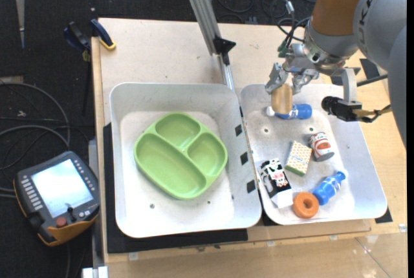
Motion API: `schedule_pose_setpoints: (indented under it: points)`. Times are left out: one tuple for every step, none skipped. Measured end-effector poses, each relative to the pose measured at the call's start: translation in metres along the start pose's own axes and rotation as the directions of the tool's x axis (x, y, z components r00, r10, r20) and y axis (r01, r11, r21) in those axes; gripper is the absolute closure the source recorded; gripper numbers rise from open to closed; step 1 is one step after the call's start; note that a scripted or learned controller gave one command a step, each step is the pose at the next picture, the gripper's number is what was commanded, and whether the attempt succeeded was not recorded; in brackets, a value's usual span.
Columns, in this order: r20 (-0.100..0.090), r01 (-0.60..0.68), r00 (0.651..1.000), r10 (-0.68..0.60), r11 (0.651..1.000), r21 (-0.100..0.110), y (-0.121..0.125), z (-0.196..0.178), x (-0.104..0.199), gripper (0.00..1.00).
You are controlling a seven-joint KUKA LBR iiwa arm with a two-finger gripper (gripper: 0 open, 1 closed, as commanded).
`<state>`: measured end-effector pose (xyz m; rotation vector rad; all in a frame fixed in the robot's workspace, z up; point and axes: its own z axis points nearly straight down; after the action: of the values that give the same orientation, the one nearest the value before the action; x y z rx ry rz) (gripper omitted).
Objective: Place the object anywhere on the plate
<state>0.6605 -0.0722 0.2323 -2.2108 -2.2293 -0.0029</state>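
— Where is your pincer (283, 90)?

— Over the right white bin's (362, 160) far edge, pinching a tan, rounded object (282, 101), beside a blue bottle (294, 112).

— And the plate?

— The green divided plastic plate (181, 155) lies mid left white bin (126, 108), bare floor around it. Pale wooden counter (162, 50) beyond.

My arm enters from 2 o'clock, wrist angled down; my gripper (283, 84) is closed on the tan object (282, 101).
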Motion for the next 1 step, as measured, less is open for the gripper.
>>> schedule_pose_setpoints:
  points:
    - [0.001, 0.0, 1.0, 0.0, 1.0, -0.002, 0.0, -0.0104, 0.0556, 1.0]
